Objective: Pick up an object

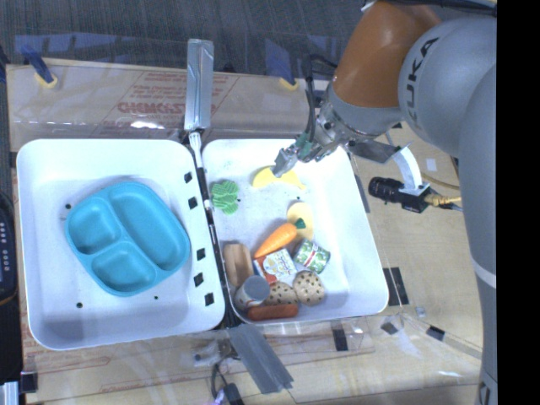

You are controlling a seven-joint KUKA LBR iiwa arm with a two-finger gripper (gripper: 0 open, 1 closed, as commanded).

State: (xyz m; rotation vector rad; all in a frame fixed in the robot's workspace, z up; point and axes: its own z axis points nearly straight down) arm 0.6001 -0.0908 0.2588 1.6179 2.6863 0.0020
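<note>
Near end of right bin (pixel 364 251) held a packed heap: sausage (pixel 272 312), two cookies (pixel 302 288), grey can (pixel 251 292), small carton (pixel 278 267), green-label pkg (pixel 310 256), wooden piece (pixel 236 263), carrot (pixel 278 239) lying across the top. Those looked light, hard plastic toys, prob slippery, crowded w/ little finger room. Further back, green leafy piece (pixel 224 196) sat alone by the left wall. Farthest, yellow wedge (pixel 272 177) lay on bin floor, directly under gripper (pixel 289 160). Gripper's tips sat low beside/over the wedge; couldn't tell if spread or closed, nothing visibly lifted. Wedge looked thin, stiff, light; best pinched across its narrow width, since flat faces may slide out. Left bin (pixel 34 251) held blue divided tray (pixel 126 236)
</note>
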